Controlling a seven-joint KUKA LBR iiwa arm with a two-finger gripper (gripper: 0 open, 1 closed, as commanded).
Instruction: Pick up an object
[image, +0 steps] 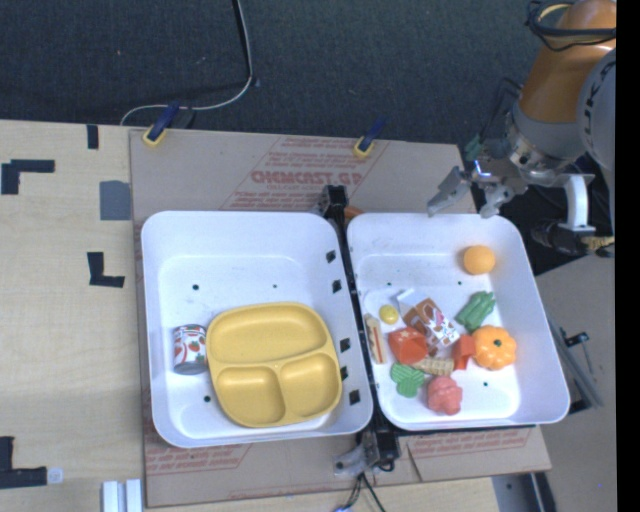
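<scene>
Sitting among toy food in the right bin (535, 330), the small pumpkin (493, 347) looks light, hard and slick, so gripping across its ribbed middle seems safest. The end effector (467, 192) hangs beyond that bin's far rim, fingers spread and holding nothing.

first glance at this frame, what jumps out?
The big yellow divided plate in the left bin, with a small can lying at its left edge. Next, the bright heap of toy food low in the right bin, a small pumpkin at its right side and an orange ball apart above it. The gripper hangs open over that bin's far rim, holding nothing.
</scene>
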